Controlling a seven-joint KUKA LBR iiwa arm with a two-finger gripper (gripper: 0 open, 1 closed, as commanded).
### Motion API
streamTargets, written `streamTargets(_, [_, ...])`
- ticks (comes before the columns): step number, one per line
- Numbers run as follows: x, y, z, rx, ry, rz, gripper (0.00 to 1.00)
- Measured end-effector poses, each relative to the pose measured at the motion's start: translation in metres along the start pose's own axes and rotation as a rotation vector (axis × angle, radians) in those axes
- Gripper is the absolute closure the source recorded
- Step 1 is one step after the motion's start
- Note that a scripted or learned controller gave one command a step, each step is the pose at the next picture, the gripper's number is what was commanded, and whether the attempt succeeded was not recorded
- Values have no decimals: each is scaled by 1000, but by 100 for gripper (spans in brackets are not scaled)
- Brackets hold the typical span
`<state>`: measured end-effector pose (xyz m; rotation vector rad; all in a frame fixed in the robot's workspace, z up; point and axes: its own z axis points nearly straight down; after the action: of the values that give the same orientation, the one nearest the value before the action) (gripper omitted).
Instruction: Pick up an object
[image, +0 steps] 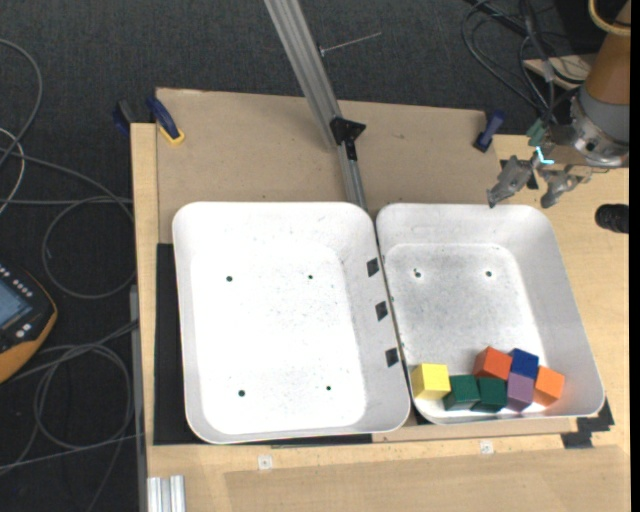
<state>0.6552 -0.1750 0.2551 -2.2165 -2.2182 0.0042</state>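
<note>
The gripper (523, 188), spread and holding nothing, hangs at the right bin's (560, 260) far rim; the blocks (490, 380) cluster along its near edge.

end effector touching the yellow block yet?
Apart. The camera view shows the end effector above the right bin's far edge, while the yellow block sits at the near wall.

We see two white bins (200, 300), speckled with dark dots. Well below the spread grey fingers (510, 182) lie blocks: yellow (432, 379), two green (476, 393), orange (493, 361), blue (524, 362), purple (521, 388), orange (549, 383).
</note>
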Motion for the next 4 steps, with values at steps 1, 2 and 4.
streamTargets(1, [0, 1, -3, -4, -2, -2, 0])
streamTargets(2, [7, 4, 56, 0, -1, -1, 0])
streamTargets(4, [1, 2, 155, 0, -1, 0, 0])
